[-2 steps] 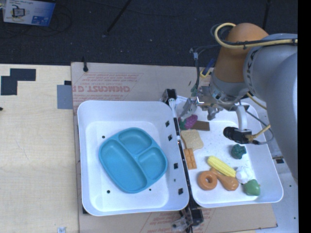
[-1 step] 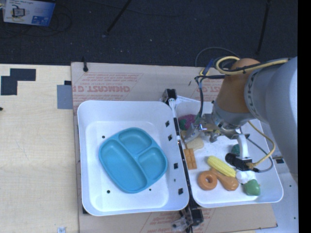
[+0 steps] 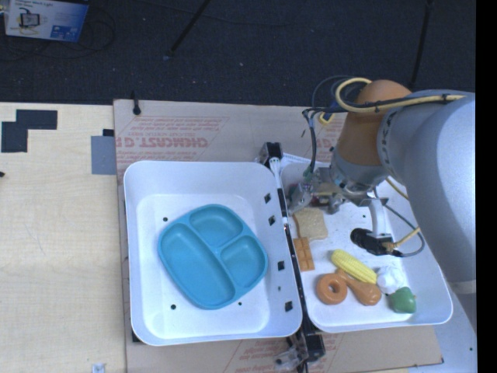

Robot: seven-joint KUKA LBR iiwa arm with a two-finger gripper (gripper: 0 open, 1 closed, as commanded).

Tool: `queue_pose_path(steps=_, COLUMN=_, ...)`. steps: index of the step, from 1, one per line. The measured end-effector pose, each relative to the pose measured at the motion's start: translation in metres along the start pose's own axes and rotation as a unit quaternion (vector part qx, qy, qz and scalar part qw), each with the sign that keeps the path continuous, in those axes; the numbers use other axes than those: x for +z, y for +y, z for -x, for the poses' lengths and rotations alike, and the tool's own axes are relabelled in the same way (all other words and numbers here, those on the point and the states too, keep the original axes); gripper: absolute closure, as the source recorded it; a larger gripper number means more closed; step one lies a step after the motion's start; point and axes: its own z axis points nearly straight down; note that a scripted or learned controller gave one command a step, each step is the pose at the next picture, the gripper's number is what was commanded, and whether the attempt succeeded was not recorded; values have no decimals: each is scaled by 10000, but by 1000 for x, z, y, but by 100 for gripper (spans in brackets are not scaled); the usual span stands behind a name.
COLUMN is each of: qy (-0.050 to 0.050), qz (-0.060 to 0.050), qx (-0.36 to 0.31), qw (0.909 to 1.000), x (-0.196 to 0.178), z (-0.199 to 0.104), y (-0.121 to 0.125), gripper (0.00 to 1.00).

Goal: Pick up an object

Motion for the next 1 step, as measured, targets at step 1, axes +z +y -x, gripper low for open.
queue_pose_path(steps=1, qy=-6, qz=-8, qx=-8, qw=10000, x=-99, z=-47, y=-2, gripper=0)
